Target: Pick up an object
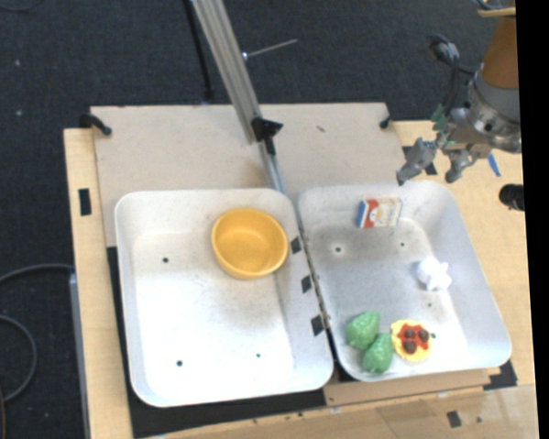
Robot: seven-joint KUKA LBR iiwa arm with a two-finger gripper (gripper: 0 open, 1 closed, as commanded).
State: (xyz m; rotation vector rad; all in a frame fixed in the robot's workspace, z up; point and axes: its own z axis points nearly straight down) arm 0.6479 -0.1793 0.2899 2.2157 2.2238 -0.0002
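Right bin [459, 232]: middle open; carton [378, 213] by far edge, white lump [432, 274] near right wall, green pcs [370, 342] & yellow-red toy [412, 339] crowd near edge. Left bin [141, 294]: bowl [249, 242] at far side, rest open. Metal post [235, 78] slants over the bench's far edge.

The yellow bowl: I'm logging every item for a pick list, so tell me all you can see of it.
The yellow bowl is round, plain and glossy, plastic by its look, with a smooth rim and nothing showing inside. It stands upright, mouth up, on the floor of the left bin, in that bin's far right part, near the wall shared with the right bin. Nothing but the bin floor touches it.
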